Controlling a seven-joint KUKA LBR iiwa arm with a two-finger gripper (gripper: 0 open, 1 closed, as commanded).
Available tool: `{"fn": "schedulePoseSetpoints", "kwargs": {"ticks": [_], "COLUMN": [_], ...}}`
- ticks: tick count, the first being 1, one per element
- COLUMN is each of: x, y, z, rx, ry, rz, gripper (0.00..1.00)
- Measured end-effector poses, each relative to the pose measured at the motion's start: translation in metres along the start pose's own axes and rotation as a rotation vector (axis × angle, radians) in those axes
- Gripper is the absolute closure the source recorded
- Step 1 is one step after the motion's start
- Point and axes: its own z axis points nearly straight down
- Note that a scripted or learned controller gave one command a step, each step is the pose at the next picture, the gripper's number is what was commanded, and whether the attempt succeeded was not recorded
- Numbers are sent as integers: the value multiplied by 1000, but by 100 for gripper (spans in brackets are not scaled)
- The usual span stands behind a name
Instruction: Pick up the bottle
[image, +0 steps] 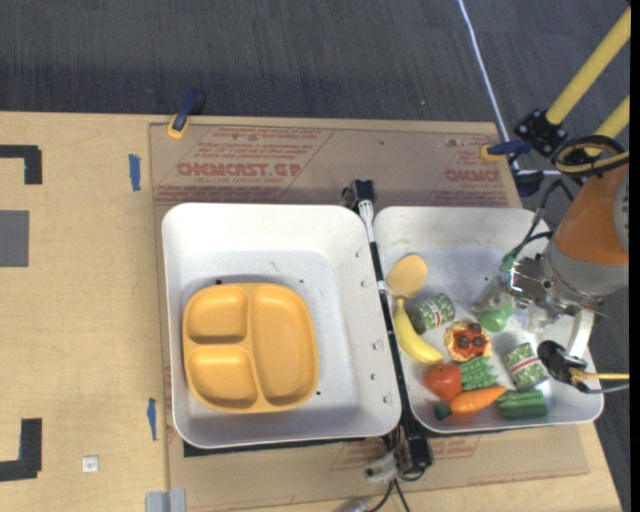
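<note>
Camera view: the green bottle (494, 318) lies just left of the gripper (545, 300) in the right bin (450, 235); finger state cannot be told.

A single fixed camera looks down at a slant from above the bench (90, 300), taking in both white bins (270, 235) side by side, with the arm (590, 235) entering from the right edge.
</note>
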Motion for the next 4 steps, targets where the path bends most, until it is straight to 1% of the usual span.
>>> {"fn": "schedulePoseSetpoints", "kwargs": {"ticks": [1, 2, 3, 4], "x": [1, 19, 68, 15], "y": [0, -24, -22, -49], "z": [-10, -120, -96, -106], "rx": [-1, -2, 1, 1], "ry": [1, 0, 1, 0], "rz": [1, 208, 188, 290], "gripper": [100, 100, 100, 100]}}
